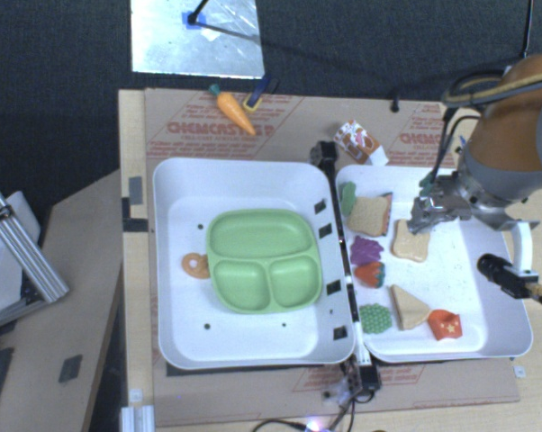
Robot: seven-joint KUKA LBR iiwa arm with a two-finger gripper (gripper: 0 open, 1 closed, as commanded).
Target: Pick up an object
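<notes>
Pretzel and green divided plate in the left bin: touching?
Apart. The camera view shows a strip of white bin floor between the pretzel and the left rim of the green divided plate.

bins (253, 174): glossy white plastic | green tray (264, 259): smooth matt plastic | bench (176, 124): printed cardboard

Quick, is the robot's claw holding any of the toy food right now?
Gripper: above the right bin, right by a bread slice; open or shut cannot be told, and no food visibly held.
</notes>
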